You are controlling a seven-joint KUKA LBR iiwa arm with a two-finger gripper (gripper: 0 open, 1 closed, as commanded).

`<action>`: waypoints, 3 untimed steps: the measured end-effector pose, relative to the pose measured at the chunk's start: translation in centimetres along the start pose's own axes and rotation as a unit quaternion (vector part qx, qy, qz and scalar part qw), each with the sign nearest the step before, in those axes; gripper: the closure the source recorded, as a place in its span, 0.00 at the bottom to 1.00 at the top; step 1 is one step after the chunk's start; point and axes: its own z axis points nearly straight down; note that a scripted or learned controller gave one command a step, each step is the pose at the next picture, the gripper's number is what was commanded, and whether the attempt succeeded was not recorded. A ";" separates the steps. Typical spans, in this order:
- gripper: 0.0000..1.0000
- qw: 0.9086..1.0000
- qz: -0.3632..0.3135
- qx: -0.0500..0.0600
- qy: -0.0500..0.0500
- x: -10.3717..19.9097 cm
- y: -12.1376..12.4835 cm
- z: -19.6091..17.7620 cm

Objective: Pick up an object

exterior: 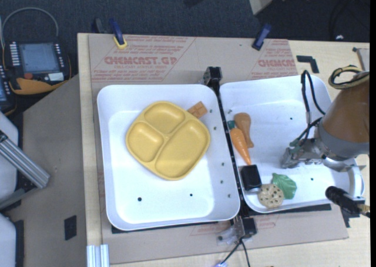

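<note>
The right bin (276, 92) holds an orange toy carrot (239, 144) beside a tan drumstick-shaped piece (244, 126) along its left wall. Near the front lie a black block (251, 177), a round speckled cookie (271, 196) and a green leafy piece (286, 183). My gripper (298, 157) hangs low over the right half of this bin, above and to the right of the green piece, with bare white floor under it. I see nothing between its fingers. The arm's orange band (352, 113) rises at the right edge.
A yellow divided plate (168, 139) fills the middle of the left bin (117, 195), with a small brown block (197, 109) at its upper right edge. A black divider clamp (212, 74) sits between the bins. Cables loop at the back right.
</note>
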 end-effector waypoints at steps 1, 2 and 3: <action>1.00 1.000 0.000 0.006 -0.001 0.1 -0.7 -5.8; 1.00 1.000 0.000 0.006 -0.001 -0.2 -1.1 -10.0; 1.00 1.000 0.000 0.004 -0.002 -0.3 -0.9 -15.3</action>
